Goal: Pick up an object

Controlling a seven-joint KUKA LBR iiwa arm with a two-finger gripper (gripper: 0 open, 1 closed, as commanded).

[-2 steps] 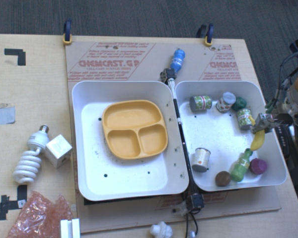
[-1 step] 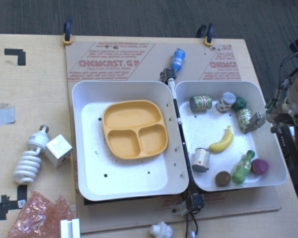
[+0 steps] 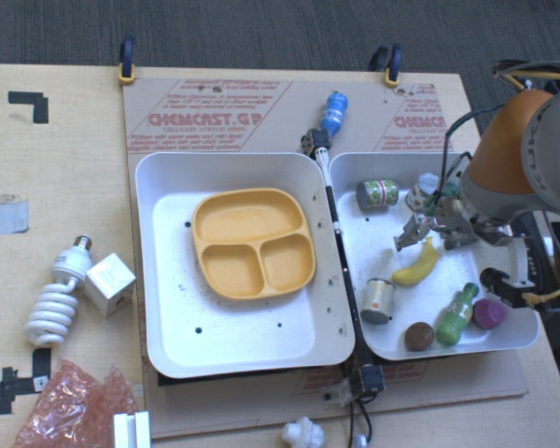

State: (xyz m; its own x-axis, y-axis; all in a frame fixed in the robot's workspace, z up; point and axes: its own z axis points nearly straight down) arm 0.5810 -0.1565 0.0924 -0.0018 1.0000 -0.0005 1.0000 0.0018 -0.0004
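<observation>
While the gripper [image 3: 420, 234] hovers — finger state unclear — 1 banana [image 3: 417, 264] lies just at 6 o'clock, long axis 2-to-8.

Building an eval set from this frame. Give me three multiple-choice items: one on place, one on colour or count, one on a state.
1. Where does the compartment tray lie?
A. in the left bin
B. in the right bin
C. on the bench outside the bins

2. What colour is the bottle in the right bin?
A. red
B. green
C. white

3. How does the light bulb rest?
A. upright in a socket
B. on its side on the bench, left of the bins
C. inside the tray

Answers:
1. A: the orange compartment tray sits on the floor of the left bin.
2. B: the bottle, between the brown ball and the purple ball in the right bin, is green.
3. B: the light bulb lies flat beside the white cube, outside both bins.
</observation>
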